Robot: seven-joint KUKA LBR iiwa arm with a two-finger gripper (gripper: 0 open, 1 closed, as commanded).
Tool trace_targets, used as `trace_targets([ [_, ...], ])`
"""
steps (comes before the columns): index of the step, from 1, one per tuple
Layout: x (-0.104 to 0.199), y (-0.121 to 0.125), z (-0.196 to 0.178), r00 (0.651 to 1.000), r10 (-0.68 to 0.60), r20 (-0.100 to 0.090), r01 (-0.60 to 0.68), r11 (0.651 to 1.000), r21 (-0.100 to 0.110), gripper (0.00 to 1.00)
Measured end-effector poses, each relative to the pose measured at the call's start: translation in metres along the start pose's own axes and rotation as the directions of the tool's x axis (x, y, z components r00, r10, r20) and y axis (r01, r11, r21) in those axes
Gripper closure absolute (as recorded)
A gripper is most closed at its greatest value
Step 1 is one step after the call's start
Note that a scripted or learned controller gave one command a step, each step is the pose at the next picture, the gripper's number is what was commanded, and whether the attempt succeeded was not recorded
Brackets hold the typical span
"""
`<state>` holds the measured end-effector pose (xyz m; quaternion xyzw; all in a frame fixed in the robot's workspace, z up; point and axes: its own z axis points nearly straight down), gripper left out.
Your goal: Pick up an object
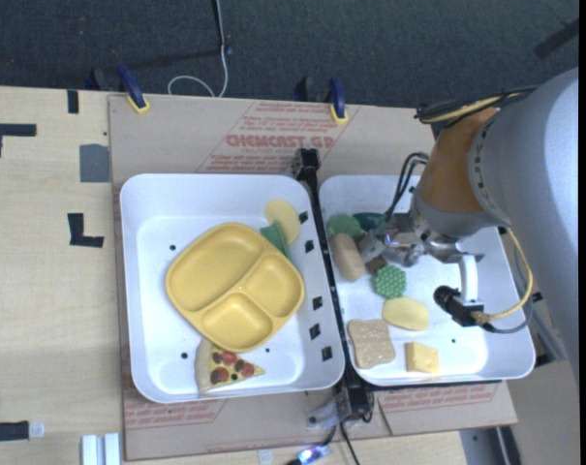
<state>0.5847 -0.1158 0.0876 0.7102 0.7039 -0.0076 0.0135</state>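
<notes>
In the right bin (506, 361), a cheese piece (422, 358) and toast (371, 342) lie nearest. Farther back sit a yellow lump (406, 313) and a green ball (390, 281). The hand (394, 243) hangs just above; whether it grips, I cannot tell.

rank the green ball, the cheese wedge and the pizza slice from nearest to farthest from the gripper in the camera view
Measured from the gripper in the right bin:
1. green ball, just below it, right bin.
2. cheese wedge, right bin's lower corner area.
3. pizza slice, left bin, under the yellow plate.
</notes>
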Motion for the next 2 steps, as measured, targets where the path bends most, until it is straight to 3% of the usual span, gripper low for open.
trace_targets([
  [1,0.015,0.001,-0.009,0.999,-0.009,-0.030,0.009,1.000,0.007,1.00],
  [2,0.072,-0.009,-0.102,0.999,-0.013,-0.031,0.013,1.000,0.008,1.00],
])
